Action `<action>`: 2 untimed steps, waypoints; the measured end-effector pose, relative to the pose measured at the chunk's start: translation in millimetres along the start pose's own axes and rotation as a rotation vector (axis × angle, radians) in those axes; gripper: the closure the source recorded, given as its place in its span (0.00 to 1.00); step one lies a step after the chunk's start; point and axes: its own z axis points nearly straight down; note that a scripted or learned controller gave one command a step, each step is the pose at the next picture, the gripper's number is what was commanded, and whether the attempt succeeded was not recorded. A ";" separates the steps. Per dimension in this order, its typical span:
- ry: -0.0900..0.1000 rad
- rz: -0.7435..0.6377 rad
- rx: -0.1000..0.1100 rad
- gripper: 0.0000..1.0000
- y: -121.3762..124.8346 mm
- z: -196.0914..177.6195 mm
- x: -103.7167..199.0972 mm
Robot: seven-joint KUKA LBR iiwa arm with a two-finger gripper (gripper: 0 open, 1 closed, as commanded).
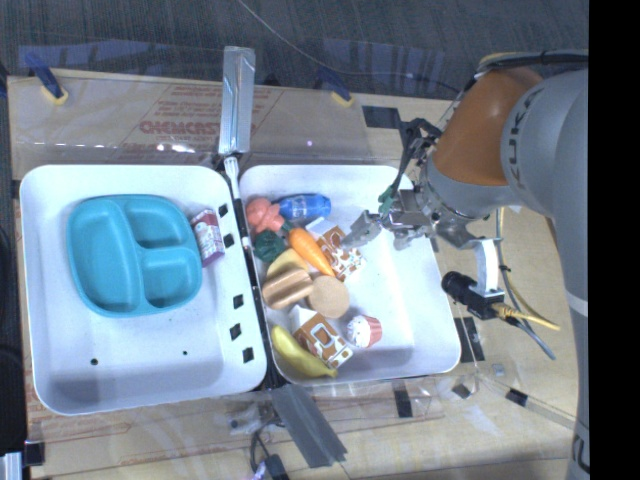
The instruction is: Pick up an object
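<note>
The right bin [425, 308] holds a pile of toy food along its left side. In it are a blue bottle [305, 206], an orange carrot [310, 251], a patterned box [343, 252], a bun [287, 286], a round tan piece [328, 295], a banana [298, 356], a second patterned box [325, 339] and a red-and-white piece [364, 330]. My gripper [372, 225] hangs over the bin's upper middle, just right of the first patterned box and above it. Nothing shows in its grasp.
The left bin [60, 368] holds a blue divided plate [135, 251] and a small red can [208, 236] by the divider. A metal post [236, 98] stands behind the two bins. The right half of the right bin is bare white floor.
</note>
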 end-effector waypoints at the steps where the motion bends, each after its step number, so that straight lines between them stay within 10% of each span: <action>1: -0.001 -0.151 -0.005 0.00 72.5 108.5 48.3; 2: -0.002 -0.207 -0.004 0.00 34.7 108.2 65.2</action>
